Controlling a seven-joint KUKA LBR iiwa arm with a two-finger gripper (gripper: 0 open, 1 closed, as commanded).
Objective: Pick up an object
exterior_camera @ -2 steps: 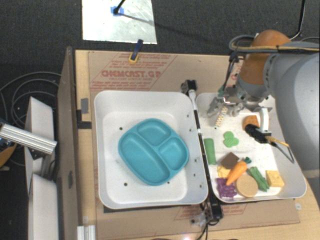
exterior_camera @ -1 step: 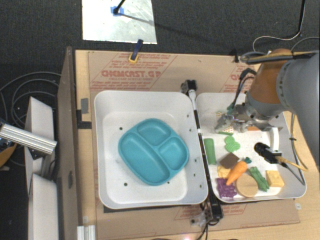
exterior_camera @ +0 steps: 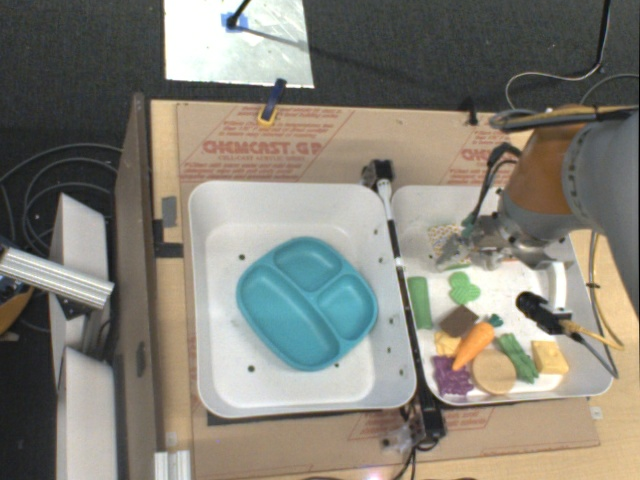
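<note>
gripper point(exterior_camera: 468, 246) low over far part of right bin point(exterior_camera: 425, 213); open or closed cannot be told | crowding it: speckled piece point(exterior_camera: 443, 235), green leaf shape point(exterior_camera: 463, 290) | near end of right bin: 1 green block point(exterior_camera: 419, 303), 1 brown block point(exterior_camera: 459, 320), 1 carrot point(exterior_camera: 474, 343), 1 tan disc point(exterior_camera: 493, 372), 1 yellow block point(exterior_camera: 548, 356) | left bin point(exterior_camera: 225, 368): 1 teal divided tray point(exterior_camera: 305, 303) | cardboard point(exterior_camera: 330, 133) print: "CHEMCAST"

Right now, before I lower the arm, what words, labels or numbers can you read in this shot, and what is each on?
"CHEMCAST GP": large red print on the brown cardboard sheet under the two shallow white bins; last letters less sure.
Smaller red lines above it: too small to read.
Second red print at the sheet's right end: blurred, unreadable.
Teal divided plastic tray, bins: no text visible.
</note>
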